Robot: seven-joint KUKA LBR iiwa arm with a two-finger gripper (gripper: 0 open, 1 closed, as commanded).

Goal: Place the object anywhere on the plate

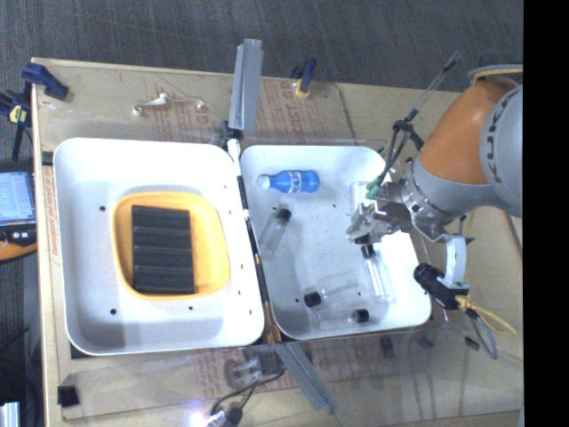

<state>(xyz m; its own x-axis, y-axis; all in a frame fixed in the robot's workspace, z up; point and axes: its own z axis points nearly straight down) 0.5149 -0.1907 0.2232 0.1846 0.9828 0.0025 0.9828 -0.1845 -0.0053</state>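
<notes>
Clear bottles [342, 296] in right bin [302, 163]

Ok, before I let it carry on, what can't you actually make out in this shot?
- Hand, camera view: its fingers blur into shiny metal and the white bin; open or shut, holding anything or not, I cannot tell.
- Clear bottles near the bin's front: see-through against white, so their outlines and count are uncertain.
- Blue bottle: label too small to read.
- Yellow plate: a dark ribbed block covers its middle.
</notes>
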